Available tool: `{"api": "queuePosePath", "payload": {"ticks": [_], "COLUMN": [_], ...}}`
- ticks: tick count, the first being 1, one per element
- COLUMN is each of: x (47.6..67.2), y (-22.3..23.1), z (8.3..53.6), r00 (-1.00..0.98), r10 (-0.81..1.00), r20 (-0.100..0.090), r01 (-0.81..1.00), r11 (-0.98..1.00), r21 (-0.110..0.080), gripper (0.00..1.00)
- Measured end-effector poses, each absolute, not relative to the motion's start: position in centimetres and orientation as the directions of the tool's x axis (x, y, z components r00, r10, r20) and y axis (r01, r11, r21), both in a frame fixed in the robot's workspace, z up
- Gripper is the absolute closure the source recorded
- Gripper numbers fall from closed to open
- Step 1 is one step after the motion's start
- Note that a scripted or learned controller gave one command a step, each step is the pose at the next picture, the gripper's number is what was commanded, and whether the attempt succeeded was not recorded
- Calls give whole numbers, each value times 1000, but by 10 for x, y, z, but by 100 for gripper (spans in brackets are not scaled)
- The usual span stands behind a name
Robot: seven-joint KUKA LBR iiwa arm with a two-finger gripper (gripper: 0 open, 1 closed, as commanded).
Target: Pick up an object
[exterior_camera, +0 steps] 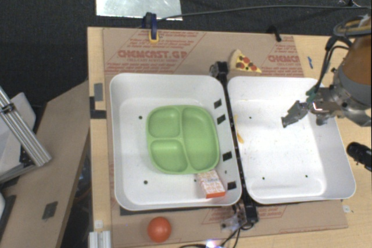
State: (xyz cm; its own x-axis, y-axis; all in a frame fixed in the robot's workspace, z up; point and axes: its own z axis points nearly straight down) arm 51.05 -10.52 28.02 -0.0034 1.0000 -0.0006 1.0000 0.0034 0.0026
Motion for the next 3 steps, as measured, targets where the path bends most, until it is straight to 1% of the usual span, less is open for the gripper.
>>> {"api": "queuePosePath", "payload": {"ticks": [1,2,3], "x": [503,506,498], "y": [-103,-112,-109], "z": [234,180,121], "r00": [-2,-1,-1], "r10": [1000,1000,1000], "r20": [0,0,1], "r01": [1000,1000,1000], "r11": [2,1,1], "r21": [-1,-3,-4], "gripper": [0,0,0]}}
